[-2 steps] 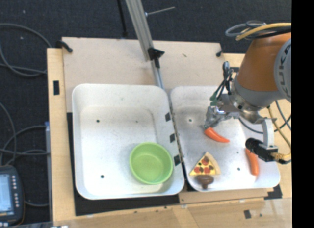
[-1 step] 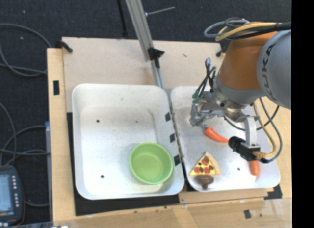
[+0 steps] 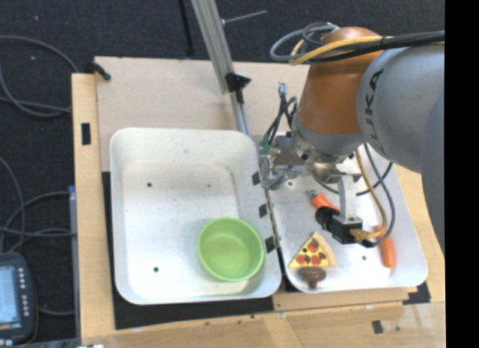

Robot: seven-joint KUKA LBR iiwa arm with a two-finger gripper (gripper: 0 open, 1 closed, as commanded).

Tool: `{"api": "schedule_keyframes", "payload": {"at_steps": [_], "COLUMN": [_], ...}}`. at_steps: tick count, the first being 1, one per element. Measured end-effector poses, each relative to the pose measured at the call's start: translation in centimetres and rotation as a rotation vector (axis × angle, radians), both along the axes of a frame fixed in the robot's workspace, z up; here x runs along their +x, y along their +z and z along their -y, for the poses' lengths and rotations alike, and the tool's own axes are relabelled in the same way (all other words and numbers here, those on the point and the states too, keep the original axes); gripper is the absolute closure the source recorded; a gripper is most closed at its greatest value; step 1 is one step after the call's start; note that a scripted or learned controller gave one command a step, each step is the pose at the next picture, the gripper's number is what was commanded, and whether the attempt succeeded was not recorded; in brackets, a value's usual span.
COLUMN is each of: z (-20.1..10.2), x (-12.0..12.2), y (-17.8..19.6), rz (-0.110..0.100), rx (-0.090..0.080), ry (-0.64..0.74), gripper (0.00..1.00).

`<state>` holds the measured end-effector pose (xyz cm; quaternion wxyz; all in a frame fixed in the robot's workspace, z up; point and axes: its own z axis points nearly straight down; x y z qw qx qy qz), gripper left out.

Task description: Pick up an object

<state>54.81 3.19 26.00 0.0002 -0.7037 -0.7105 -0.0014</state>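
The arm (image 3: 389, 92) rides highest toward the camera, its orange band (image 3: 337, 88) and grey casing hanging over the far half of the right bin (image 3: 410, 268). Under the wrist, the tool (image 3: 280, 170) sits low at that bin's left wall, close to the seam where it meets the left bin (image 3: 123, 189). The wrist hides its working end, so I cannot tell whether the tool is released or clenched, and nothing can be seen held in it.

Three candidates lie in the right bin. A small orange piece (image 3: 322, 200) is nearest, just to the view's right of the tool and a little toward the near edge, its long axis slanting from upper left to lower right. A pizza slice toy (image 3: 313, 253) lies further toward the near edge, point up the view and crust end down, close to the bin's left wall. An orange carrot (image 3: 387, 252) lies well apart near the right wall, roughly upright in the view. A green bowl (image 3: 230, 248) stands alone in the left bin, mouth up, at its near right corner. Both bins rest on the desk (image 3: 165, 92).

My judgement is that the orange piece is the likeliest pick: it calls for a short shift rightward and nearer, with the closing direction set across the slant. The pick has not yet been made.
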Motion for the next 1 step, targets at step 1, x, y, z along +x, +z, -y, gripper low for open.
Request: {"api": "schedule_keyframes", "payload": {"at_steps": [1], "z": [-4.19], "x": [-0.02], "y": [-0.77], "rz": [-0.003], "rx": [-0.002], "ry": [-0.003], "gripper": [1.0]}}
